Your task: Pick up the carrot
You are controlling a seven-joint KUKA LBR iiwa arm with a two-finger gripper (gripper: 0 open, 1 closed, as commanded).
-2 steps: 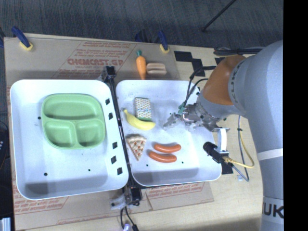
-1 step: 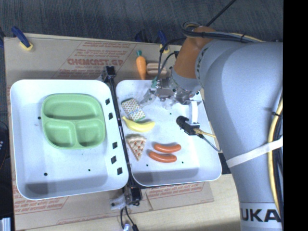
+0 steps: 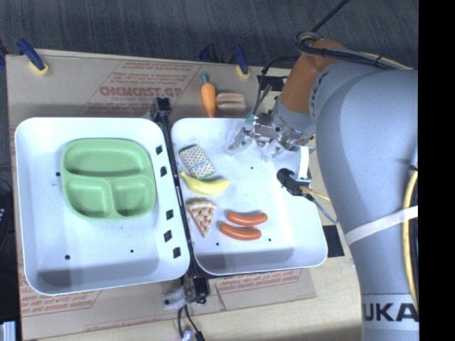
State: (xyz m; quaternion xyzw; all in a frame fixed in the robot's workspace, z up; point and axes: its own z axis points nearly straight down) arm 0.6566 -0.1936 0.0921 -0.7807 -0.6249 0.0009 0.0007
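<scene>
The tool hovers over the right bin's far edge, fingers spread, holding nothing. The carrot lies just beyond, unreached; next, move farther left.

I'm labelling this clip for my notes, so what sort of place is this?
Most likely a robotics lab test bench, not a kitchen. The grey arm reaches over two white bins clamped onto cardboard, and the food looks like toys: a carrot, a banana and two sausages.
</scene>
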